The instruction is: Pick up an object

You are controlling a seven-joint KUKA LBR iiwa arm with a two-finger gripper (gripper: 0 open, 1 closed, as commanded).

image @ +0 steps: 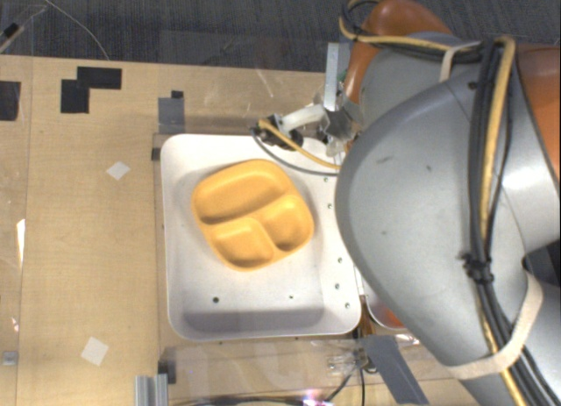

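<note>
Yellow tray [252,213] sits in white bin [188,238].

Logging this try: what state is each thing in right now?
Yellow tray: lying flat in the left bin, three hollows facing up, nothing in them, not held.
Left bin: holding the tray.
Arm: stretched over the right bin, covering most of it.

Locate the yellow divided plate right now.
In the camera view, the yellow divided plate lies in the left white bin, toward its upper middle, just left of the grey arm that covers the view's right side.
</note>
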